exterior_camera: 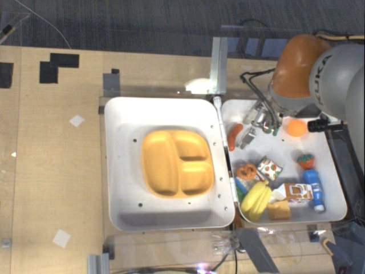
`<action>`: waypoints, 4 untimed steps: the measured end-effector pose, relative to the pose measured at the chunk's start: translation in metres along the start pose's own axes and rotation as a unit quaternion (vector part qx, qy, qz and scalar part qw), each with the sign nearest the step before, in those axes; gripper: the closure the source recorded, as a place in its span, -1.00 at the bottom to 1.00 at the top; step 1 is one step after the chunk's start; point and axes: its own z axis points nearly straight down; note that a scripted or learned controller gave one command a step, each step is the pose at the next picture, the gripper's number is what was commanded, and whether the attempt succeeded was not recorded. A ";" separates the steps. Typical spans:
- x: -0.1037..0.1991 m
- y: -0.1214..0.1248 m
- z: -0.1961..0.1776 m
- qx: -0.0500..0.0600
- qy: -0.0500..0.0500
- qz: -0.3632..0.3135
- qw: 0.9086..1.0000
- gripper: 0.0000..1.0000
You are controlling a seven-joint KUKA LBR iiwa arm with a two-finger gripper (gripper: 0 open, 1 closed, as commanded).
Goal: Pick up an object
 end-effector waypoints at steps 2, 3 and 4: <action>0.025 0.039 -0.103 -0.004 -0.008 0.107 0.994 -1.00; 0.009 -0.004 -0.008 0.001 -0.001 0.047 0.999 -1.00; 0.005 0.000 -0.027 -0.003 -0.010 0.045 0.999 1.00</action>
